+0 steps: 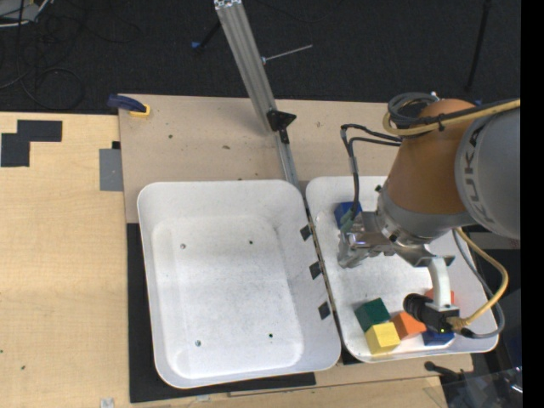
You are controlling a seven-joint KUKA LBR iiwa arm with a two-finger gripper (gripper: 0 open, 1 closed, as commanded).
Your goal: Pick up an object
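Observation:
My gripper point(352, 253) hangs low over the upper left part of the right bin point(327, 195), close to the divider between the bins. Just behind it lies a small blue object point(344, 214), partly hidden by the wrist; I cannot tell whether the gripper touches it. At the bin's front lie a green block point(371, 313), a yellow block point(382, 337), an orange block point(410, 323) and a blue block point(438, 338), all apart from the gripper.
The left bin point(223, 279) sits beside the right one, with black clips point(313, 269) along the shared edge. A slanted aluminium bar point(251, 62) rises behind the bins. The bulky arm point(433, 177) covers the right bin's upper right part.

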